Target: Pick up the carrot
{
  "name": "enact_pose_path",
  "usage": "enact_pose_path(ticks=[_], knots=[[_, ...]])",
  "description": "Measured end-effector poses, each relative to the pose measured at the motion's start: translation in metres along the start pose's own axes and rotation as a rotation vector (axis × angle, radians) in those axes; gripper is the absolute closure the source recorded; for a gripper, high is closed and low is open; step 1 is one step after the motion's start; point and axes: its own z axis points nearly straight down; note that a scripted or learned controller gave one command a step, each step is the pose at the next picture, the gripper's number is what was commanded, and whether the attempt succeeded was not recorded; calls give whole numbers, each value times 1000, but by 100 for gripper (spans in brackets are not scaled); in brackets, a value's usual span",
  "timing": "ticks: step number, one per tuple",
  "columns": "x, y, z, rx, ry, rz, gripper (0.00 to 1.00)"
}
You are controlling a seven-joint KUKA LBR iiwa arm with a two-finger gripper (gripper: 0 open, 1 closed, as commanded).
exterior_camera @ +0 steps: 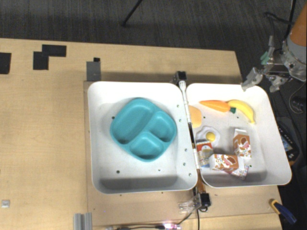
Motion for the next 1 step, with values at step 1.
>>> enact_pose_path(ticks=[1], knots=[[21, -30, 175, 16, 4, 110, 0]])
